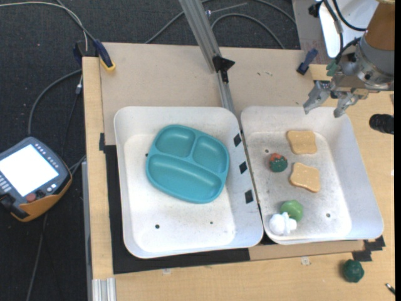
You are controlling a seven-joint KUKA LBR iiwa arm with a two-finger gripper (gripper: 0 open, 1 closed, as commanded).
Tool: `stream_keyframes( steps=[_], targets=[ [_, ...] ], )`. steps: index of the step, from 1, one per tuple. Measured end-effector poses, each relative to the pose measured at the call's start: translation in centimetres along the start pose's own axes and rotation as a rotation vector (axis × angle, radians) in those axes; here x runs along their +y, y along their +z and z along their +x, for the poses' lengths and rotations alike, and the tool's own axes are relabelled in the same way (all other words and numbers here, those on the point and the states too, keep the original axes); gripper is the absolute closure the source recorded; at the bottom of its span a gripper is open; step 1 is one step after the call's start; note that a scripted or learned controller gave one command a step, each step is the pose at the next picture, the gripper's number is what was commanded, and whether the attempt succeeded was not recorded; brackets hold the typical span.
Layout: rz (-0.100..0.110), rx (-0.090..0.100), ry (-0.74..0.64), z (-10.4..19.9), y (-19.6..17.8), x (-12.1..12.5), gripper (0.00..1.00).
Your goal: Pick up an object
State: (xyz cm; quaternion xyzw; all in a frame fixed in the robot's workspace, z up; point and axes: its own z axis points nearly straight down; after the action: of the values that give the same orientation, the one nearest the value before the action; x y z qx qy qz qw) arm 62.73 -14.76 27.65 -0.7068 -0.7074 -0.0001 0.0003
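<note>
Fingers (327, 103) spread wide, gripping nothing, poised above the right bin's (357, 168) far edge, toast slices (302, 142) below.

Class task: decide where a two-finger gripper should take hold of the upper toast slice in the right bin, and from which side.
Grip the upper toast slice across its two narrower edges, coming straight down from above. It lies flat on the right bin floor with open space around it, so the fingers could likely straddle it.

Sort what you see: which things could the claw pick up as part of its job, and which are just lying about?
Job: claw; two toast pieces; red-green toy; green toy; white toy.
Lying about: teal tray; green ball; handheld screen; blue clamps.
</note>
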Motion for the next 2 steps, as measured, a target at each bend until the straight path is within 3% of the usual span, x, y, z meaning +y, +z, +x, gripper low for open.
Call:
stream_keyframes(
  steps=[2],
  targets=[
    [0.005, 0.001, 0.001, -0.7, 10.3, -0.3, 0.00]
  ],
)
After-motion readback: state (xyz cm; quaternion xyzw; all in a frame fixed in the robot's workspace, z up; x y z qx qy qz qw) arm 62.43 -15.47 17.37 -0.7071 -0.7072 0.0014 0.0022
